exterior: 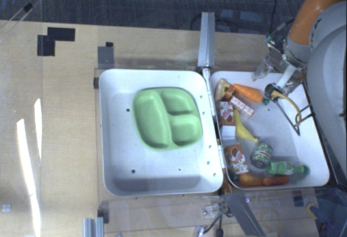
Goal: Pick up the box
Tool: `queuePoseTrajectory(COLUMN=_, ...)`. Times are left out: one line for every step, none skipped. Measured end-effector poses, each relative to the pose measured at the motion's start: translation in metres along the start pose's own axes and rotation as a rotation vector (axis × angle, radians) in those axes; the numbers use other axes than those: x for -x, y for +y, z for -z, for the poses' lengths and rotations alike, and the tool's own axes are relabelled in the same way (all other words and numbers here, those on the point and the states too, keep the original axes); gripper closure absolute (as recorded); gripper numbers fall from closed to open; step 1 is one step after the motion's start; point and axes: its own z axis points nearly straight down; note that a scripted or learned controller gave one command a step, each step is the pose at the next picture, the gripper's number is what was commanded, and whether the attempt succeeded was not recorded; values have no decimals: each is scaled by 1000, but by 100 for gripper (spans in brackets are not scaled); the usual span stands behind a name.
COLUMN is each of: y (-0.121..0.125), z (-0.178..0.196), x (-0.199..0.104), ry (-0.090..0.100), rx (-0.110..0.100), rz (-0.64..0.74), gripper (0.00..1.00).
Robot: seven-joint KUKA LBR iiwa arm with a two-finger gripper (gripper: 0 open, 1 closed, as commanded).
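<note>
Along the near edge of the right bin lie a carrot and a red pepper, with a green bottle just behind them toward the near right corner. A small can sits beside the bottle, and the box, brown and red, lies flat against the bin's left wall near the near left corner. Behind it a banana runs along that wall, touching a second small carton and a flat red-and-white packet. Another carrot rests toward the far left corner. The gripper hangs over the far right part of this bin, well apart from the box; whether it is spread or closed I cannot tell, and nothing shows between its tips. The left bin holds a green divided tray near its middle.
</note>
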Motion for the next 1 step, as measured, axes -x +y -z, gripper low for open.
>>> queuePoseTrajectory(y=-79, z=-70, x=12, ry=1, rx=1, rz=-20, gripper=0)
